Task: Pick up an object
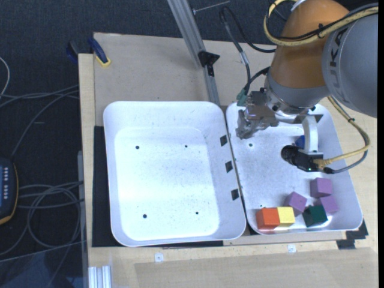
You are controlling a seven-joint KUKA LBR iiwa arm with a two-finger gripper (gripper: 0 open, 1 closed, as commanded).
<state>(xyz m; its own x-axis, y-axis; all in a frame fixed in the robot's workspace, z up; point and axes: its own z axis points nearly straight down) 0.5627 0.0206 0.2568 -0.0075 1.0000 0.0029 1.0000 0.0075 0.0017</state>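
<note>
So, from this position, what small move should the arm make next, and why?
Probably a short travel toward the near corner of the right white bin. The gripper hangs over that bin's far left part, above bare floor, while the small blocks cluster at the near edge: an orange cube, a yellow cube, a dark green cube and purple blocks. Nothing lies under it to grasp.

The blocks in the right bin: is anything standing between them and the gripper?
Nothing visible does. The gripper is over the far left part of the right bin, and the blocks are clustered at its near edge. Between them lies bare bin floor; the black sensor on the arm hangs off to the right.
</note>
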